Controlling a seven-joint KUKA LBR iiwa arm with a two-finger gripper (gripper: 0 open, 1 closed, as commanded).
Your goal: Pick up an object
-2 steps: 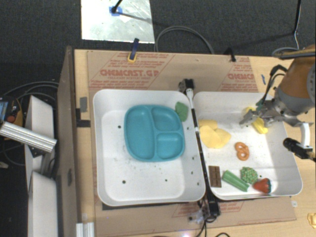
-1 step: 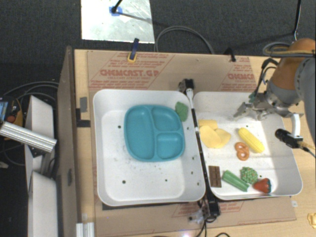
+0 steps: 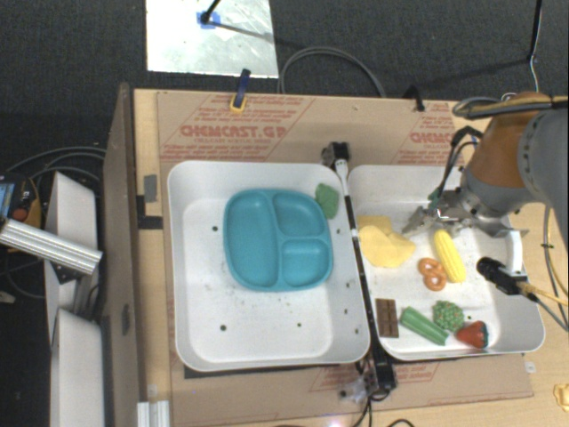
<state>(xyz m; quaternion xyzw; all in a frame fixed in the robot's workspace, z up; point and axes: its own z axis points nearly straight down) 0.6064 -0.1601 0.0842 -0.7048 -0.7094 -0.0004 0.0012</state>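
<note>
My gripper (image 3: 439, 220) hangs low over the upper part of the right bin (image 3: 524, 327), open, with nothing held between its fingers. Just below it lies a yellow corn cob (image 3: 448, 253), its top end close under the fingertips. To the cob's left sit a pale yellow flat piece (image 3: 384, 243) and a small orange ring (image 3: 433, 275). Along the bin's front lie a green broccoli piece (image 3: 448, 313), a green cucumber (image 3: 421, 325), a red piece (image 3: 473, 334) and a brown block (image 3: 386, 317).
The left bin (image 3: 200, 327) holds a blue divided plate (image 3: 276, 239), with a green piece (image 3: 327, 199) at the plate's upper right edge. The grey arm (image 3: 516, 163) reaches in from the right, above the right bin's far corner.
</note>
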